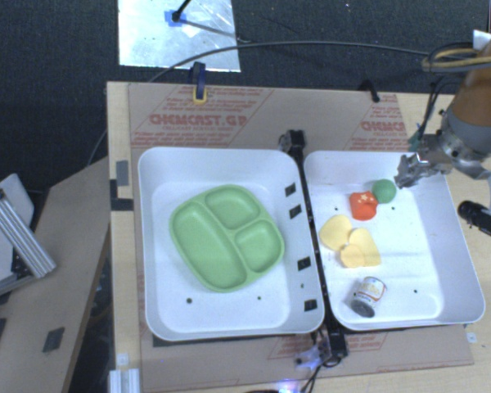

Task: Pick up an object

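Green ball (384, 191) lies in the right bin (454, 256), beside the gripper (409, 173).
A red piece (362, 205) touches it; yellow pieces (349, 241) and a can (367, 295) lie nearer. Whether the gripper is apart cannot be told.

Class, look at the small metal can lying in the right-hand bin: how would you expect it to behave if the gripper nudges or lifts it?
The can lies on its side, so a nudge would probably send it rolling across the bin floor. Its shiny rounded wall looks smooth, so fingers might slip unless they close squarely across it. It seems rigid, unlikely to deform.
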### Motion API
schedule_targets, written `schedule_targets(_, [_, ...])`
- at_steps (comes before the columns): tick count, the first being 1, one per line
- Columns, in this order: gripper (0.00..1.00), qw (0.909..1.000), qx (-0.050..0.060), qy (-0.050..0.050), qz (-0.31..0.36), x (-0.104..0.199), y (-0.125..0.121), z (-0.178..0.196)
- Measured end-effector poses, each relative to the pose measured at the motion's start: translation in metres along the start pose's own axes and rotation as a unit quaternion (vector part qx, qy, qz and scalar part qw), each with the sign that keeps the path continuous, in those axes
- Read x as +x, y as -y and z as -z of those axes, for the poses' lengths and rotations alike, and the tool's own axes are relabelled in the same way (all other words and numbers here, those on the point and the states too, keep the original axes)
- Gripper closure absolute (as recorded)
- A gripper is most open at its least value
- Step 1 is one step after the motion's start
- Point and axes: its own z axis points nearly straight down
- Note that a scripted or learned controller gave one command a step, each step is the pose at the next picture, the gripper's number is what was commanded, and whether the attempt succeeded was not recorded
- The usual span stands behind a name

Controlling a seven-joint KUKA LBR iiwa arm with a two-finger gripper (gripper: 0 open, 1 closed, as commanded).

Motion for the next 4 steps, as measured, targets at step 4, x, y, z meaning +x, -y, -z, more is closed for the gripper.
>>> schedule_targets(4, [1.00, 1.0000, 0.004, -0.001, 0.002, 0.172, 0.041, 0.026])
